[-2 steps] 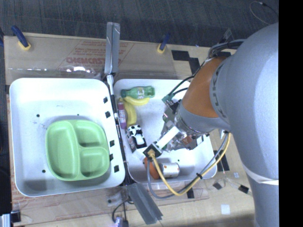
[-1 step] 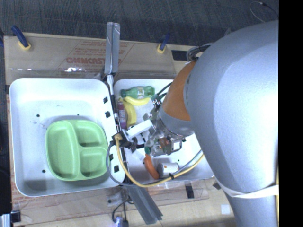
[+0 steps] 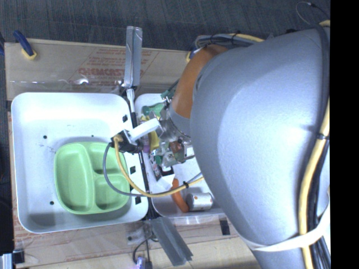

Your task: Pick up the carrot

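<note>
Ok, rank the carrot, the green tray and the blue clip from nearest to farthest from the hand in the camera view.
1. Carrot: in the right bin, just below the hand.
2. Green tray: in the left bin, left of the hand.
3. Blue clip: at the bench's top-left corner, clearly farthest.

Two white bins [image 3: 28,167], one green divided tray [image 3: 84,178], one carrot [image 3: 179,198], one metal can [image 3: 199,201].

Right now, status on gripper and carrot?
Gripper over bin divider, fingers unreadable. Carrot lies in right bin, ungrasped. Silver can touching it.
</note>
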You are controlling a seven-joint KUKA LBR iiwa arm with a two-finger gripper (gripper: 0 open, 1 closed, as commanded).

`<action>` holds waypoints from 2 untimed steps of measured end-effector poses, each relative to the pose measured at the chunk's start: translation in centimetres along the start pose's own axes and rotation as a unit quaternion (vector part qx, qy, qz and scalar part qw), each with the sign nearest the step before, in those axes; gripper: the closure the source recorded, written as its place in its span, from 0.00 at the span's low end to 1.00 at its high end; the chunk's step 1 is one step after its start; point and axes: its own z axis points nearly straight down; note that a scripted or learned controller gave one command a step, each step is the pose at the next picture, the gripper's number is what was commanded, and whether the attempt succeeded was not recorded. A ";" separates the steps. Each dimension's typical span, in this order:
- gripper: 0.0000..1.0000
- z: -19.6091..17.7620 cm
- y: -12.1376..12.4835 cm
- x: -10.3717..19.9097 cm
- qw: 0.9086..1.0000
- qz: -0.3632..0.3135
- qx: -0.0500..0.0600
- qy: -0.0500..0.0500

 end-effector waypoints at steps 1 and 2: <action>1.00 -0.2 1.3 -2.7 1.000 -0.013 0.001 -0.001; 1.00 -0.9 -4.3 -3.4 1.000 0.000 -0.001 0.000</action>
